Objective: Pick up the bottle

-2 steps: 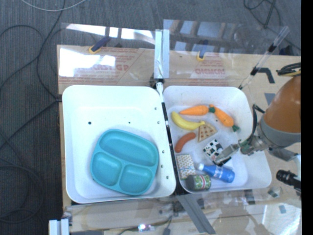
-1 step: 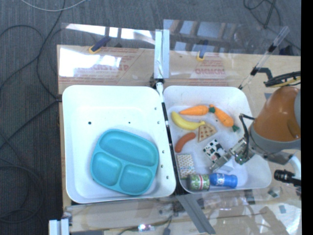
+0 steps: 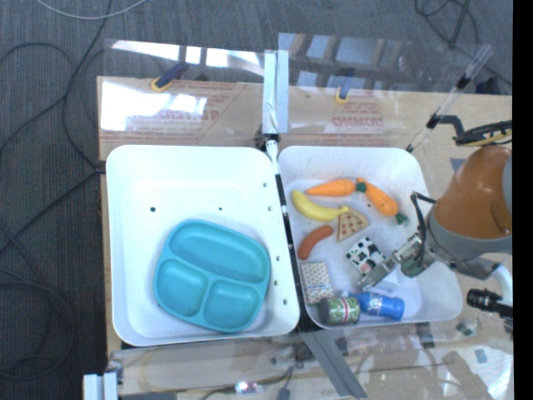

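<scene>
Approach step. Gripper hovers low in the right bin, fingers apart, nothing between them. Bottle lies on its side just below it, beside a can. Next: descend, straddle the bottle, close.

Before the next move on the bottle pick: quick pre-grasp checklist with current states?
1. Bottle located: ok, lying on its side at the near edge of the right bin.
2. Gripper over the bottle: ok, just above and slightly behind it.
3. Bottle between the fingers: not ok, nothing seen held.
4. Finger opening: cannot tell, too small and blurred.
5. Clearance around the bottle: not ok, a green can lies right against its left end, and a black-and-white block sits beside the gripper.
6. Bin wall clearance: cannot tell, bottle lies close to the near wall.
</scene>
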{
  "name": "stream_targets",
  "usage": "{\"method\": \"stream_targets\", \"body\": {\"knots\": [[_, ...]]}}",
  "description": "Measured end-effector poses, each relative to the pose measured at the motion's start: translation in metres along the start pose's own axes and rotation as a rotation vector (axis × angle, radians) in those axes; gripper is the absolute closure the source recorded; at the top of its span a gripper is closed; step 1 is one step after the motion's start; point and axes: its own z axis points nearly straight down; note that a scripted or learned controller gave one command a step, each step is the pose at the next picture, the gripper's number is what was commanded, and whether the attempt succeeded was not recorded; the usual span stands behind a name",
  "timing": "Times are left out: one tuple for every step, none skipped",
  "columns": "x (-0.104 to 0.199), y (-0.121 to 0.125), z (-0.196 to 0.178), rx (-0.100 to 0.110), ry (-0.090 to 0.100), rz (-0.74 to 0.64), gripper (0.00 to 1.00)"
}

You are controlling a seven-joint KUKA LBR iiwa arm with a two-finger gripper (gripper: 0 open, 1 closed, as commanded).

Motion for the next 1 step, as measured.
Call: {"method": "stream_targets", "body": {"knots": [[0.016, 0.0101, -0.0005, 0.0, -0.012, -0.019, 0.0]]}}
